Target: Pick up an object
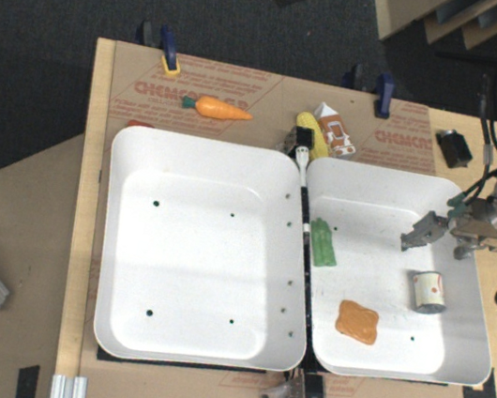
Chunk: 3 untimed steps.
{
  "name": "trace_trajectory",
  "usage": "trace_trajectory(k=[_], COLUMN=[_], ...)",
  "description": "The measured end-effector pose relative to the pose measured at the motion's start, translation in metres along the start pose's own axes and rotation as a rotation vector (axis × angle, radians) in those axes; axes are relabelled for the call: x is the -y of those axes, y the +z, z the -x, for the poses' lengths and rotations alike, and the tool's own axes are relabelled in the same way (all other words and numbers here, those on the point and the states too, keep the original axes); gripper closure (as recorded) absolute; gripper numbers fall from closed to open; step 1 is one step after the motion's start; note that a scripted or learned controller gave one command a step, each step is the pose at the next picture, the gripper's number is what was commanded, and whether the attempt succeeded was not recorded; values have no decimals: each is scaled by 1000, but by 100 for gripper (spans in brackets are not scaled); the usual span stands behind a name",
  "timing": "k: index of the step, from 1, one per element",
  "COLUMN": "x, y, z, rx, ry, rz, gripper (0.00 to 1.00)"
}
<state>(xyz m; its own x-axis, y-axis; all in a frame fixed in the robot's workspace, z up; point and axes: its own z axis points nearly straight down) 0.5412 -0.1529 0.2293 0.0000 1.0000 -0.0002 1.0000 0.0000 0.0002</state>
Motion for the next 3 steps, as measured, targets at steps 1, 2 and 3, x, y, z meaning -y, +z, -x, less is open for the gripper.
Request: trace_trajectory(k=[1, 2, 3], x=[-71, -68, -72], y=[-180, -180, -80], z=[11, 10, -55], rx=[8, 4, -3], ry=[-4, -2, -5], rz=[23, 7, -8], gripper=[0, 100, 100])
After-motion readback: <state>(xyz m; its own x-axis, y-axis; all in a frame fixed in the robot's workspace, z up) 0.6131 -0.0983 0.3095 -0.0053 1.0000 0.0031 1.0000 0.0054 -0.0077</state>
